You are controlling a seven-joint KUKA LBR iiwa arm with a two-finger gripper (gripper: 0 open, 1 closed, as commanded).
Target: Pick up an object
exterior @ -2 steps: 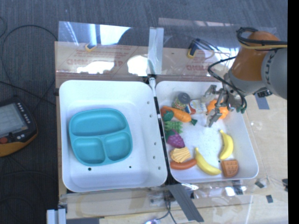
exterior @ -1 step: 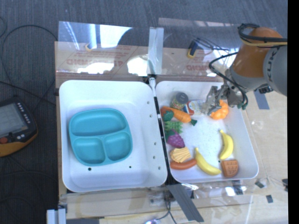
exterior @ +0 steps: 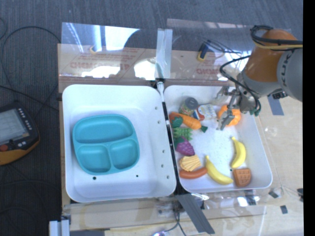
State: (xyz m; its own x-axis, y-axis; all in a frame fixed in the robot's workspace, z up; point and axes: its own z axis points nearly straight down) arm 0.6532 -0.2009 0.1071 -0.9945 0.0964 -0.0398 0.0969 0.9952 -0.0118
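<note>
Gripper: gripper (exterior: 228,116) at 1 o'clock in the right bin (exterior: 263,154), fingers closed around an orange toy (exterior: 231,116).
Orange toy: held between the fingers, near the bin's upper right wall.
Right bin contents: carrot (exterior: 188,120) and can (exterior: 189,103) at 11 o'clock; grapes (exterior: 185,147) at 9 o'clock; two bananas (exterior: 238,153) (exterior: 216,172) and waffle (exterior: 241,176) toward 5 o'clock; hot dog (exterior: 193,173) at 7 o'clock.
Left bin (exterior: 78,97): teal divided tray (exterior: 105,142) at its centre.
Arm (exterior: 268,65): enters from 2 o'clock.
</note>
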